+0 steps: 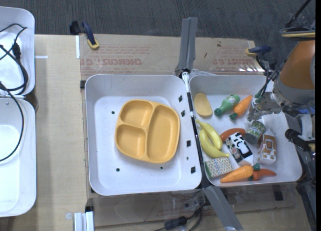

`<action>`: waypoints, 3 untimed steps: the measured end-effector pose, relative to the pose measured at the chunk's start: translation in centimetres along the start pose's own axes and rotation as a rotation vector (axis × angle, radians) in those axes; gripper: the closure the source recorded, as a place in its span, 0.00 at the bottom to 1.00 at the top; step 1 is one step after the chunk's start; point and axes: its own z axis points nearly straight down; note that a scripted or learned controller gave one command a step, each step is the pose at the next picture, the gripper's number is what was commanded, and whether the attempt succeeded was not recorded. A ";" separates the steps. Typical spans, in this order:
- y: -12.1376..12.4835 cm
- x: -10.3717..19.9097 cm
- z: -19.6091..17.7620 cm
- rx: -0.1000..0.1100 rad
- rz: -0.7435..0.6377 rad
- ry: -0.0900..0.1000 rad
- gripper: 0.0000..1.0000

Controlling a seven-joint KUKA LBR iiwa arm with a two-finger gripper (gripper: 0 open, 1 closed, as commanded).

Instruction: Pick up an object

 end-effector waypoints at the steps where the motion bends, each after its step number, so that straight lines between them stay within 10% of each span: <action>1: 0.0 0.0 0.0 0.000 0.000 0.000 0.00; 2: 3.6 5.7 1.3 0.002 -0.101 0.000 0.00; 3: 3.6 5.7 0.4 0.003 -0.099 0.000 1.00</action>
